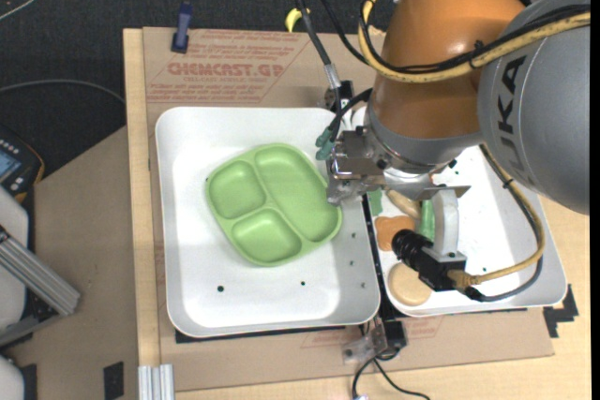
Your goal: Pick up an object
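A light green divided plate [272,201] with three compartments lies in the left white bin [187,276], a little right of its middle. My gripper [349,178] hangs under the big orange and grey wrist, right at the plate's right edge and over the divider between the bins. The wrist body hides its tips. In the right bin [525,248] several small items lie partly hidden by the arm: a tan round disc [408,288], an orange piece [390,230] and a green piece [427,220].
The arm and its cables cover much of the right bin. A black cable fitting [427,265] sits over the disc. Both bins rest on a cardboard sheet [225,61], with a blue clip [182,25] at its back left edge.
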